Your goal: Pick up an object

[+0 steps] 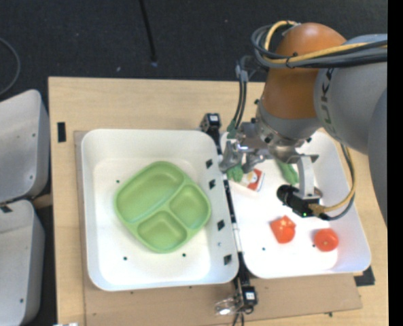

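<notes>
End effector [245, 160] low in right bin [344, 250]; green tray [162, 206] left.

Tray [162, 206] in left bin [92, 250] — alone

On my feed I see a light wooden tabletop [65, 107] over dark floor [85, 26]. The left shallow white plastic bin [99, 263] holds a green three-compartment plastic tray [163, 206], lying flat near its centre. Pale grey panels [11, 155] sit at left.
</notes>
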Motion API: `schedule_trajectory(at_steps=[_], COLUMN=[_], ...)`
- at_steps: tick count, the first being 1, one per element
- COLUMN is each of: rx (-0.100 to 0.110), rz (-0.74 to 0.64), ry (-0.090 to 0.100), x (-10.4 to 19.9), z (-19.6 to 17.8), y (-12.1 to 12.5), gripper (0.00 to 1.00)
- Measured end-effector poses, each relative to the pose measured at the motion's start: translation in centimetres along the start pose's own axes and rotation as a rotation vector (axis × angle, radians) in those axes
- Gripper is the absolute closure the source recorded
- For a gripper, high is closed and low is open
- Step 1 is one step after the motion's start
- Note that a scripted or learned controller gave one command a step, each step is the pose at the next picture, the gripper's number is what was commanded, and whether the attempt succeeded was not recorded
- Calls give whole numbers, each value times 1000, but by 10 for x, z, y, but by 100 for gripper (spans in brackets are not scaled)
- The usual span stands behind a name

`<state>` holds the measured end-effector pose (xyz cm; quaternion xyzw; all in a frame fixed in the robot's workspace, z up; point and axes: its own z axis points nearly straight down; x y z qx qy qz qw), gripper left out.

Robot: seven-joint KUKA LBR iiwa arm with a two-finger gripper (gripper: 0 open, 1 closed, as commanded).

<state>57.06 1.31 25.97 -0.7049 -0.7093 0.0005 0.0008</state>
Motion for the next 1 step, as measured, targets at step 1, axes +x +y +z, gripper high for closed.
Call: schedule_trajectory(at_steps=[1], rx=[1], rz=[-1], ry=[1], x=[58], z=[16], y=[6], gripper=[100])
